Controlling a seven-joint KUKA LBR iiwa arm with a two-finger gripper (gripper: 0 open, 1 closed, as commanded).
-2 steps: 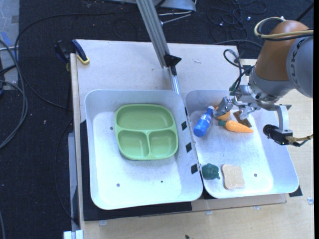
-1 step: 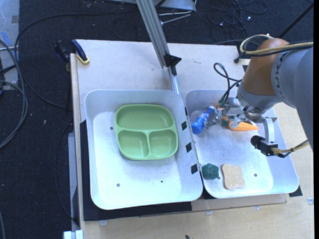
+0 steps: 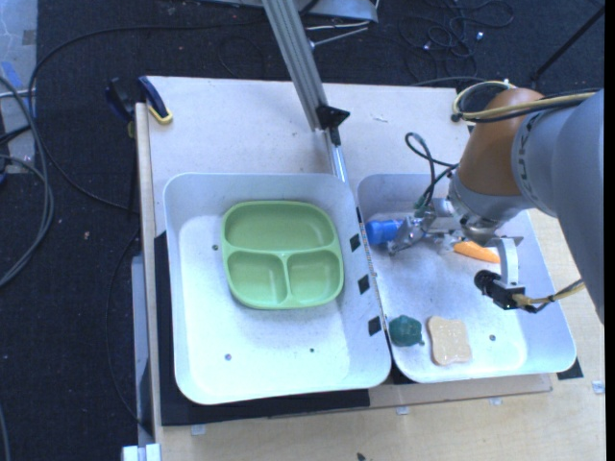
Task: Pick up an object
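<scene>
A blue object [image 3: 382, 230] lies in the right bin [image 3: 538, 339], up against that bin's left wall and toward its far end, and the gripper [image 3: 411, 234] sits just beside it on its right, low over the bin floor. Whether the tool is spread or closed, and whether it has any hold on the blue object, cannot be told from this angle, since the metal parts blur together there. Just right of the gripper, partly tucked under the wrist, an orange piece [image 3: 476, 251] rests on the bin floor. Nearer the front edge of the same bin lie a small dark green object [image 3: 405, 330] and, just beside it on the right, a tan slice shaped like bread [image 3: 449, 340]. The grey arm [image 3: 557, 157] with its orange band reaches in from the right over the far right corner of the bin. The left bin [image 3: 192, 353] holds a light green divided plate [image 3: 283, 254] with three compartments, lying flat near its middle.
</scene>
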